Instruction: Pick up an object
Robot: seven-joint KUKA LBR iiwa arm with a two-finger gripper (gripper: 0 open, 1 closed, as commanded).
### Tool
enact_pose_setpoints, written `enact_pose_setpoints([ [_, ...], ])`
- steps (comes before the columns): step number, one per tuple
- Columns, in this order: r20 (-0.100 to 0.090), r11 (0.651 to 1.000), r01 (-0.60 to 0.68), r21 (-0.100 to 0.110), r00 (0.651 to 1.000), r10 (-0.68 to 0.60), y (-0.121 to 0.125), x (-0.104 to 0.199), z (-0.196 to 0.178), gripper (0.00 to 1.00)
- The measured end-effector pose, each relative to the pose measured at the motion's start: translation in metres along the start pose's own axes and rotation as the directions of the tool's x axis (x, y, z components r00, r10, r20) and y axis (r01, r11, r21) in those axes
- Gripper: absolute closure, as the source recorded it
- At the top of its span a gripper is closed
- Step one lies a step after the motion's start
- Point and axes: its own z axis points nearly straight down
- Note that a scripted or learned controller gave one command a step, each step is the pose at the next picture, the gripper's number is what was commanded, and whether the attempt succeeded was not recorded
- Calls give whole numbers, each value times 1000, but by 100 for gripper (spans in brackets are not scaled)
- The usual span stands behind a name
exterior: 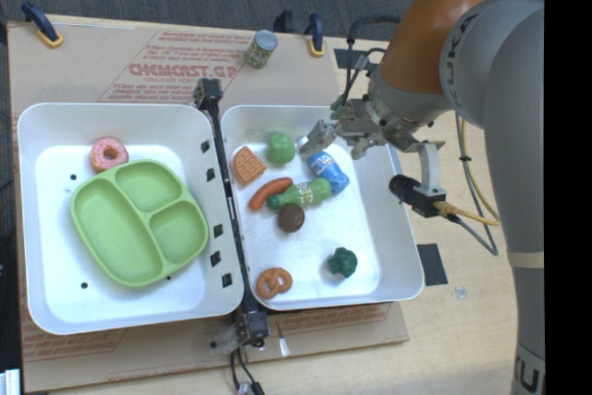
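Two shallow white bins sit side by side on the table. In the left bin [37, 199], a green divided plate [139, 220] fills the middle, and a pink-frosted doughnut [109, 153] lies just beside the plate's upper left edge. Inside the right bin [393, 245] are a waffle-patterned cracker [247, 166], a green ball [280, 146], a blue can [328, 174], a red sausage [269, 191], a green bottle [305, 193] on its side, a brown ball [291, 217], a broccoli floret [342, 263] and a pretzel [274, 281]. At that bin's upper right, the gripper [326, 137] hangs over the toys, its jaws spread apart with nothing between them, near the blue can and green ball. A small jar [261, 50] stands on the cardboard behind the bins.
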Motion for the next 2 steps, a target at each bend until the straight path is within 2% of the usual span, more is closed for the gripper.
enact_pose_setpoints([
  [1,0,1000,0,1,1000,0,-58,23,51,0],
  [2,-1,1000,2,1,1000,-2,-112,9,119,0],
])
